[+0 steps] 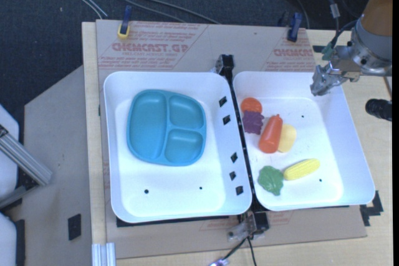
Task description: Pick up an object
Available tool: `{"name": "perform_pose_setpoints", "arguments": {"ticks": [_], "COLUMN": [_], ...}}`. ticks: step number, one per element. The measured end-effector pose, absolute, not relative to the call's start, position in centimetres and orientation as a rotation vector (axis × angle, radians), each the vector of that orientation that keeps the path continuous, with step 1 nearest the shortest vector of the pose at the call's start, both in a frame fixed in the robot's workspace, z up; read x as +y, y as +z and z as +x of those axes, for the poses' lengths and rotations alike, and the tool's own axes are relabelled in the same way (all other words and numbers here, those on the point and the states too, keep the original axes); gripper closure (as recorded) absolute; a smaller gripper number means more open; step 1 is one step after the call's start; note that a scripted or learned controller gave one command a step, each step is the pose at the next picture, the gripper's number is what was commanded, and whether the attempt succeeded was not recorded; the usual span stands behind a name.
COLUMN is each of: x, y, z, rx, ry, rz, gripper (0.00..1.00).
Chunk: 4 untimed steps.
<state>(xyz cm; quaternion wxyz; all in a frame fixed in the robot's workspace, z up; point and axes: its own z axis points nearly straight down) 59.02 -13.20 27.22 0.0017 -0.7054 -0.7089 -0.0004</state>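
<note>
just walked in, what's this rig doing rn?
A grey arm with a two-finger gripper is over the back right corner of the right bin, holding nothing. Its pick targets lie in that bin: an orange carrot, a purple piece, a yellow corn cob and a green broccoli. The left bin holds a blue divided plate. No pick yet.

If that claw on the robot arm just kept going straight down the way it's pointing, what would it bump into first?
Most likely bare white floor near the back right corner of the right bin. The gripper points down there, apart from the toy food, whose nearest piece is the orange carrot. Depth is hard to judge from this slanted view.
</note>
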Motion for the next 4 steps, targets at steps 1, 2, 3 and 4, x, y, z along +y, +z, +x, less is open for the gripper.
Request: {"name": "perform_pose_setpoints", "arguments": {"ticks": [1, 2, 3, 4], "x": [-8.5, -3.1, 2.1, 8.0], "y": [25.7, 24.1, 24.0, 24.4], "z": [57.1, 55.8, 53.4, 52.1], "rx": [-2.222, -2.224, -2.224, -2.225], "ry": [0.002, 0.002, 0.001, 0.001], "rz": [-2.214, -2.212, -2.211, -2.212], "gripper": [1.00, 1.00, 1.00, 1.00]}}
